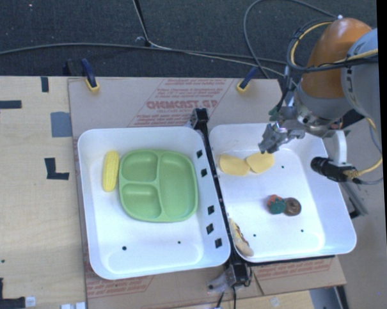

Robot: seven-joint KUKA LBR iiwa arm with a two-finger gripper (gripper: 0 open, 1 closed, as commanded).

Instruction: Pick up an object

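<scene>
On the light wooden counter (29, 209), marked with dark tape, a brown board (178, 103) carries two white bins, the right bin (325, 228) holding two yellow pieces (246, 164) just below the end effector (268, 145), whose grip I cannot tell.

Two white bins side by side on a cardboard sheet (178, 103) laid over the wooden bench (28, 190). Blue-and-yellow clamps at the sheet's far edge (left one (89, 75), right one (245, 84)). Black cables (144, 41) trailing across the dark floor beyond.
</scene>
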